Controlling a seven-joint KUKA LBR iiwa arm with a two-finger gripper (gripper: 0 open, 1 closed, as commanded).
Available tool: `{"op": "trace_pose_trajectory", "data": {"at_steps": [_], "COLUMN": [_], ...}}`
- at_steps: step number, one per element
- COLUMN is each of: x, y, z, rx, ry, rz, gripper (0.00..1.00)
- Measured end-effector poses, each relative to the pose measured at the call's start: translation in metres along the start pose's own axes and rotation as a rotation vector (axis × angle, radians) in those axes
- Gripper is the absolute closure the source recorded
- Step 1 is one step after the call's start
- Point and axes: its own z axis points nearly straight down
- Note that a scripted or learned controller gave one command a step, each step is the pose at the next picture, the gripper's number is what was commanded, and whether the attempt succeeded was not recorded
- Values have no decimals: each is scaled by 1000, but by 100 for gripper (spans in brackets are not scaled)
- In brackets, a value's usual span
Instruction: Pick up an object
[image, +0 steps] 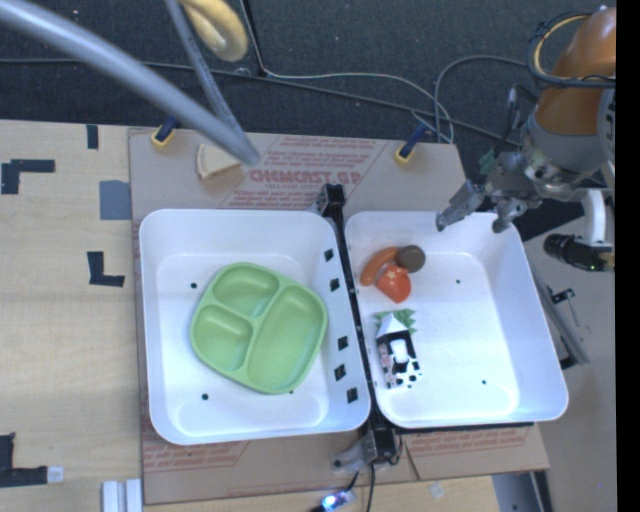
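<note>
The right bin (520, 330) holds an orange-red vegetable-like toy (385, 275) with a brown lump (411, 258) against it, near the bin's far left corner. Below them lies a small black-and-white toy with a green top (397, 350). My gripper (472, 212) hangs over the right bin's far rim, up and to the right of the orange toy. Its two fingers are spread apart with nothing between them.
The left bin (165, 330) holds a green divided plate (262, 327). A black divider (345, 310) runs between the bins. Cables cross the dark surface behind the bench. A tan wedge (216, 162) lies on the cardboard beyond the left bin.
</note>
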Motion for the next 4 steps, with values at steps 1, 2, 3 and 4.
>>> {"op": "trace_pose_trajectory", "data": {"at_steps": [1,2,3,4], "x": [0,3,1,0], "y": [2,5,1,-5], "z": [-8,37,81,127], "rx": [-12,-8,-7,-7], "ry": [-2,-3,-3,-3], "rz": [-3,-4,-2,-3], "gripper": [0,0,0,0]}}
